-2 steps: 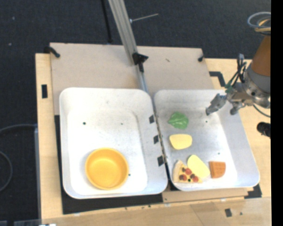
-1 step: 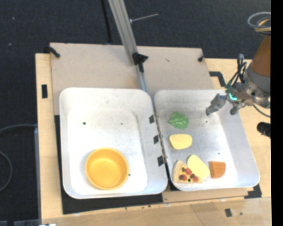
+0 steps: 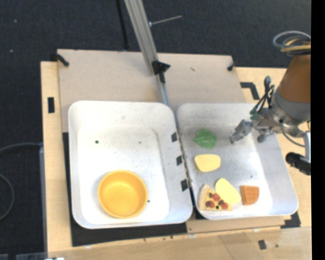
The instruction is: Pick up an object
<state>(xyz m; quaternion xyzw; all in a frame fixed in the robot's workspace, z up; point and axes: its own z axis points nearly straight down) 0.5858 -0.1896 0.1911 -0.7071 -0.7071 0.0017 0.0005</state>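
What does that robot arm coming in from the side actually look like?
The arm is grey metal with a broad orange band above its wrist. Dark cables run beside it. It ends in a small grey two-finger gripper, its fingers thin and metallic.

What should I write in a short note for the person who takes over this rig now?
Tool: open, holding nothing, above the right bin near its far right part.
Right bin holds: green piece, pale yellow piece, yellow wedge lying partly on a pizza slice, orange block.
Left bin: yellow bowl.
Done: nothing picked yet.
Left: choose an object, descend, close, lift.
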